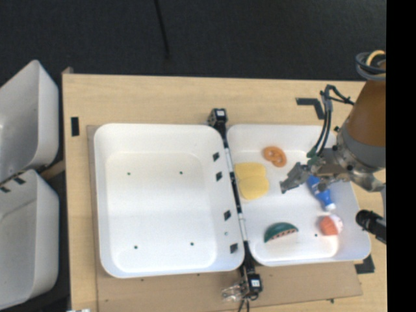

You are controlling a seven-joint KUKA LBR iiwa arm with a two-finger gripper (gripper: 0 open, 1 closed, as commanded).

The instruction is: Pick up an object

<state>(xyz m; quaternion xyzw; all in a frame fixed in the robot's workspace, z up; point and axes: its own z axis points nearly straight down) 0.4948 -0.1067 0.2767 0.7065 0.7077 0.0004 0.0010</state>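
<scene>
Wooden bench [162, 99] | two white bins [162, 197] | dark floor | claw [296, 177] grip unclear

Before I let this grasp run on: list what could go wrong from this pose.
1. The gripper hangs between the yellow sponge-like block and the blue object, centred on neither; closing here may catch nothing.
2. The blue object lies right under the wrist, so a descent could shove it toward the red-and-white object.
3. The orange pretzel-shaped piece looks flat, likely hard to pinch.
</scene>
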